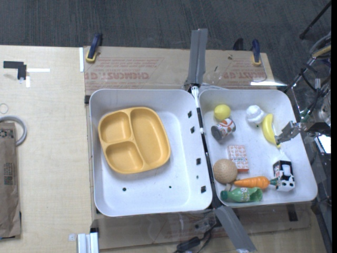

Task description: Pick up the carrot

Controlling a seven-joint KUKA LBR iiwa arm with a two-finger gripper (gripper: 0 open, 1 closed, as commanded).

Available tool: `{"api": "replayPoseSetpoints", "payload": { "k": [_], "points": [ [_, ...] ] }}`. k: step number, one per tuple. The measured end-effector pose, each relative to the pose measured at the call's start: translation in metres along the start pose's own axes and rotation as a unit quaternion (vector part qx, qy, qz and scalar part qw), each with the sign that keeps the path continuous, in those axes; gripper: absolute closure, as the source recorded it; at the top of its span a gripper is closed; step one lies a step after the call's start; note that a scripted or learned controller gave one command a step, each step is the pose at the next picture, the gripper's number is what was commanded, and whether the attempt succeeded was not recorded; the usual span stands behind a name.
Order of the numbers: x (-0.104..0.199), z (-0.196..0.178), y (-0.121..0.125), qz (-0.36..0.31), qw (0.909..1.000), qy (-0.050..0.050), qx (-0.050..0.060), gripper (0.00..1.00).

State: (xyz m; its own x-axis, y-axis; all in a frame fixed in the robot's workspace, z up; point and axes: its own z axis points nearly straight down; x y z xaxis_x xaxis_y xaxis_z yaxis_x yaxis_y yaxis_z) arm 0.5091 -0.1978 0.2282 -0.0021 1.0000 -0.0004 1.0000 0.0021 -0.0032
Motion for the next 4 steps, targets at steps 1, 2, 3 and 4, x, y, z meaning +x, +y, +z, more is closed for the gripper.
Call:
{"api": "replayPoseSetpoints", "payload": {
  "k": [1,2,3,4],
  "points": [
    [-0.025,-0.057,-0.031,-0.109,0.9940,-0.001,-0.002,0.00],
    [0.050,0.066,-0.031,0.055,0.9985,0.000,0.000,0.00],
    [0.145,0.037,-0.031,-0.150,0.9887,0.000,-0.001,0.00],
    [0.080,0.069,-0.032,-0.086,0.9963,0.000,0.000,0.00]
  ]
}}
